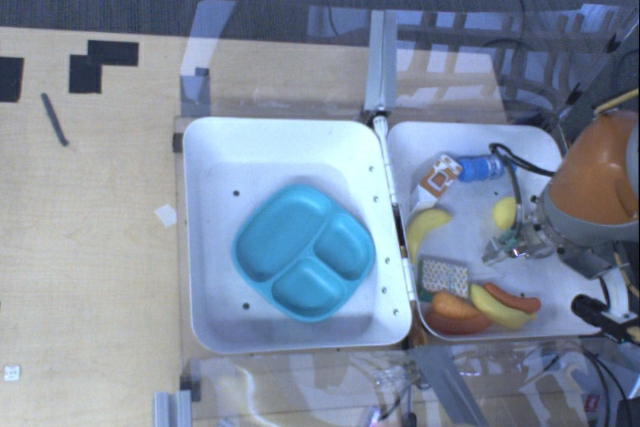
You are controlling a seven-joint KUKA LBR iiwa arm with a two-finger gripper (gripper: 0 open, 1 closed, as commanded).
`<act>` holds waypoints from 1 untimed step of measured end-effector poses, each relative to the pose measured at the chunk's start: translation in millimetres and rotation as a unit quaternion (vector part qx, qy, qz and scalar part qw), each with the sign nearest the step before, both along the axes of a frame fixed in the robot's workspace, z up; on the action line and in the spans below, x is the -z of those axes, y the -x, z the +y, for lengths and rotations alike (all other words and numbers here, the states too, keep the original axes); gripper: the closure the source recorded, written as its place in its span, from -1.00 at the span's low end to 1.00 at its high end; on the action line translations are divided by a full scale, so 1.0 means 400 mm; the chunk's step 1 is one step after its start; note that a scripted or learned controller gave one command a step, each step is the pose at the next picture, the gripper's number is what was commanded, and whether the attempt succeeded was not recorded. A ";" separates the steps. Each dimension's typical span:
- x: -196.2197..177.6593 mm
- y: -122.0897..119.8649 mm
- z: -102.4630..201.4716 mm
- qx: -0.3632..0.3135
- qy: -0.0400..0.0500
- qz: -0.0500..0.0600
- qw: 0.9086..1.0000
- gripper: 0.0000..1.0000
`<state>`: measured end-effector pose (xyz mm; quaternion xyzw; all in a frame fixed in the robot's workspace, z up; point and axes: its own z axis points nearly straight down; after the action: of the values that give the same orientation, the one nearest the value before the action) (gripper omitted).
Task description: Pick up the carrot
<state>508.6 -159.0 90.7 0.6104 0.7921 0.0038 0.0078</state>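
The carrot, a stubby orange-red piece, lies at the front left corner of the right bin. It touches a yellow banana-shaped toy on its right. My gripper hangs low over the middle of the right bin, up and to the right of the carrot and apart from it. Nothing shows in the gripper. The arm's orange band sits above it at the right edge.
In the right bin lie a small blue bottle, a yellow banana, a lemon, a speckled sponge and a thin red piece. The left bin holds a blue divided plate.
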 end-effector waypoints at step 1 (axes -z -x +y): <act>0.001 -0.019 -0.050 -0.066 0.000 0.001 0.998 1.00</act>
<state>516.3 -178.8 90.3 0.5565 0.8308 0.0037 0.0064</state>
